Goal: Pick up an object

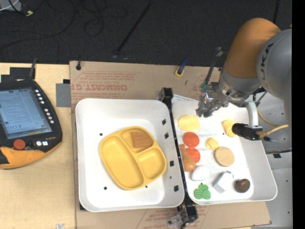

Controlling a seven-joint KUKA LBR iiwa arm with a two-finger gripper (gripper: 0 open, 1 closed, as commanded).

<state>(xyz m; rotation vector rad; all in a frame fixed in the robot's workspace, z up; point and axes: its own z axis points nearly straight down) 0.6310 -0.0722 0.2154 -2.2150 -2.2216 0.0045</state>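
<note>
My gripper [206, 109] hangs over the far end of the right bin [267, 175], just above and to the right of a pale yellow block [189, 123]. Nothing visible is in its grasp. Below it lie two red round pieces [191, 139] [193, 154], an orange piece [187, 162], a white egg [200, 172], a green cluster [202, 192], a grey block [220, 181], a brown ball [242, 185], a tan disc [224, 156] and two small yellow pieces [211, 143] [228, 126].
The left bin [90, 128] holds a yellow divided plate [114, 161] with a brown square waffle [140, 139] in its far compartment. A control pendant [26, 123] lies on the bench at far left. A black divider [174, 142] separates the bins.
</note>
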